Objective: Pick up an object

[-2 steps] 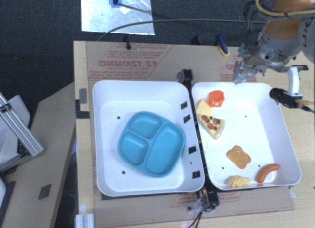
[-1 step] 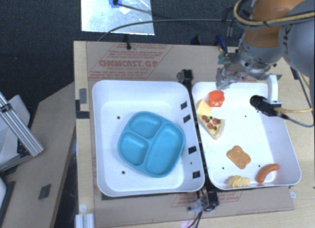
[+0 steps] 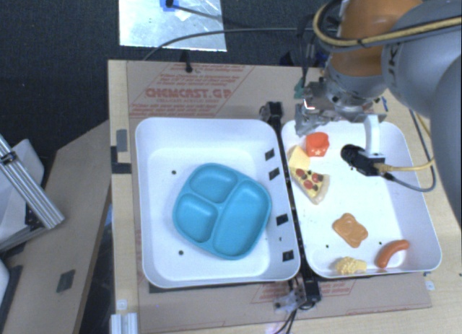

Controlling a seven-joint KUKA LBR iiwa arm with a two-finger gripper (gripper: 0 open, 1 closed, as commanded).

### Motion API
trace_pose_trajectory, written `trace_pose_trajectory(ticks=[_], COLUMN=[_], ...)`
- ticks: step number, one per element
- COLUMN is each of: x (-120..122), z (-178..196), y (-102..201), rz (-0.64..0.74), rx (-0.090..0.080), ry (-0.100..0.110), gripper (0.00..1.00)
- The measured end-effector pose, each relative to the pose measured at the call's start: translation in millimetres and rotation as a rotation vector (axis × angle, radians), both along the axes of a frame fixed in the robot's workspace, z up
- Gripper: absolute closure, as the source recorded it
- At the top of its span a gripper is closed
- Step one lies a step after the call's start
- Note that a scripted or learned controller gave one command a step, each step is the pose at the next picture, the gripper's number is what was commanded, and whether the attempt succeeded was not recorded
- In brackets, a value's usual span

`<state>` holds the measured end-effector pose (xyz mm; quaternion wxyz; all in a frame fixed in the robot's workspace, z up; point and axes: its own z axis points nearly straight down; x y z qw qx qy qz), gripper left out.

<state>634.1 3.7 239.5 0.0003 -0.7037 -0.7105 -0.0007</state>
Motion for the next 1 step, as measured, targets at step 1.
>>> trace_pose_trajectory(ticks=[1], x=[0.2], z=[-11.1], y=[48.3], rz=[0.000], rx=[0.000], ry=[0.000], gripper=[1.00])
